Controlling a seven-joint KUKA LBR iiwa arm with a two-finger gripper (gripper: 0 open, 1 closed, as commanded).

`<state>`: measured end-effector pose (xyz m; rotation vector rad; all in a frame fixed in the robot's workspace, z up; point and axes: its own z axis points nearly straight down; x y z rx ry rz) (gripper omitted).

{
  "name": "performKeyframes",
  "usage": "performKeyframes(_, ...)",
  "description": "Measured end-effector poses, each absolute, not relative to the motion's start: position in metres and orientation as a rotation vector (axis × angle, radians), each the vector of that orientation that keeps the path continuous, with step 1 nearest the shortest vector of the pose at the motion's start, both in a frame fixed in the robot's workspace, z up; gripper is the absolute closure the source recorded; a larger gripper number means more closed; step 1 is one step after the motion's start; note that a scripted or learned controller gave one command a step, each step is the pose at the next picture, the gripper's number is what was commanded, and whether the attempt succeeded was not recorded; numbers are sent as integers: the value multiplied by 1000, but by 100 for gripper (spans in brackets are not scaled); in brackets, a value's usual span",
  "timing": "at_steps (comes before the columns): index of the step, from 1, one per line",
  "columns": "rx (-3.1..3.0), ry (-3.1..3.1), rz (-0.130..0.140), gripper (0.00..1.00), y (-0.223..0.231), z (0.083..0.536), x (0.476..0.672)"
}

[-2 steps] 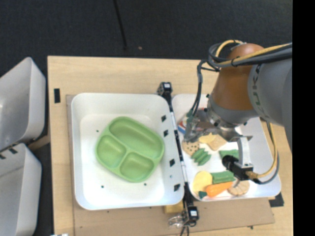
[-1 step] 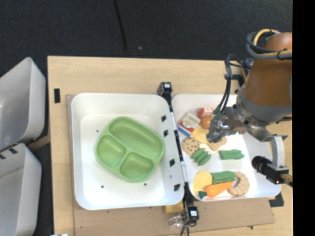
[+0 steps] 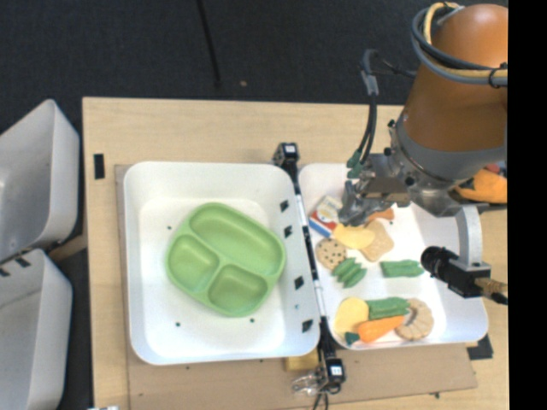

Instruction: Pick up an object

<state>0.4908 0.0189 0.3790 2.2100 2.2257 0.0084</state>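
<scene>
- From the camera above, the table point(image 3: 102, 135) carries two shallow white bins side by side: the left bin point(image 3: 154, 323) in the middle of the frame, the right bin point(image 3: 461, 319) toward the right edge.
- A green divided plate point(image 3: 225, 259) lies in the left bin, with three compartments, tilted a little on the diagonal.
- The arm point(image 3: 453, 84) comes in from the upper right, its orange band big in the corner, and the claw point(image 3: 366, 203) hangs low over the upper part of the right bin.
- I cannot tell how the claw stands; its tips are lost among the dark parts of the wrist.
- Just below the claw lie toy foods: a yellow piece point(image 3: 352, 236) touching a tan cracker point(image 3: 377, 244), a brown cookie point(image 3: 330, 253) beside green pods point(image 3: 349, 272), and a green bean point(image 3: 401, 268) to their right.
- Lower in that bin sit a yellow round point(image 3: 349, 314), a carrot point(image 3: 380, 327), a green strip point(image 3: 386, 307) and a brown biscuit point(image 3: 417, 319), clustered and touching.
</scene>
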Motion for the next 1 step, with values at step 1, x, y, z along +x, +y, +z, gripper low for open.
performKeyframes(1, 2210, 2227, 8, 100, 87, 443, 495)
